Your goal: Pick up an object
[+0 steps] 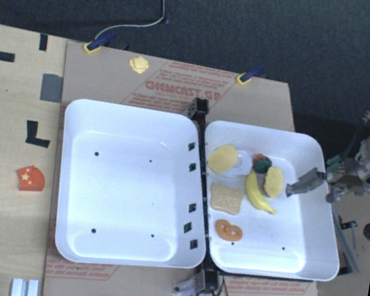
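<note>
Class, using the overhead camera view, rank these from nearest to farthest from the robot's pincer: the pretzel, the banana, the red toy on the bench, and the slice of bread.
1. Banana, in the right bin, just left of the pincer.
2. Slice of bread, further left, near the divider.
3. Pretzel, at the right bin's front.
4. Red toy, on the bench beyond the left bin.

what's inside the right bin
The right bin holds a banana, a slice of bread, a pretzel, two yellow pieces and a small dark red-and-green item, partly covered and unclear.
</note>
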`<state>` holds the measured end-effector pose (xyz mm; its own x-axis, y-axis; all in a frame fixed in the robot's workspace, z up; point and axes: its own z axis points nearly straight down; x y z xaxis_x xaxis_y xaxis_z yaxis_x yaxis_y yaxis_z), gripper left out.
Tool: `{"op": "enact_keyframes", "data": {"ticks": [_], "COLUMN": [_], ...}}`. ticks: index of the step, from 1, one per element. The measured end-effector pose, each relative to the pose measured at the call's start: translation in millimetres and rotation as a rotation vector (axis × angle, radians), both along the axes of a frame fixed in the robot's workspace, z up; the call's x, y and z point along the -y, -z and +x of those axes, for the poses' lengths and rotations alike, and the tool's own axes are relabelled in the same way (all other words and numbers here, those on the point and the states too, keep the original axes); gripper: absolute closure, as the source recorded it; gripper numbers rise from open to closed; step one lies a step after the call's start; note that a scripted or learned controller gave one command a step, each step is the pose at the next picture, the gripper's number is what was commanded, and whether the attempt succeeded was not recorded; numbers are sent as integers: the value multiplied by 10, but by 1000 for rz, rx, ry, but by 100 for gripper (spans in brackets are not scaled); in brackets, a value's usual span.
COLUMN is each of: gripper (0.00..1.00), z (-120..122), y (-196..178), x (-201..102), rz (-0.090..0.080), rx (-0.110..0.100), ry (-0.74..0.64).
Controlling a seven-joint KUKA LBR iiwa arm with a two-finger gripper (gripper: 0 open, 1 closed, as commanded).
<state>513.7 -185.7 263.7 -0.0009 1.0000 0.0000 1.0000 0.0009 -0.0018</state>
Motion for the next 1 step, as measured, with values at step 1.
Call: {"op": "enact_keyframes", "data": {"ticks": [1], "gripper": [0], "z": [-326], "y": [1364], "x": [391], "rz": [2], "rx": [-6], "ry": [4]}}
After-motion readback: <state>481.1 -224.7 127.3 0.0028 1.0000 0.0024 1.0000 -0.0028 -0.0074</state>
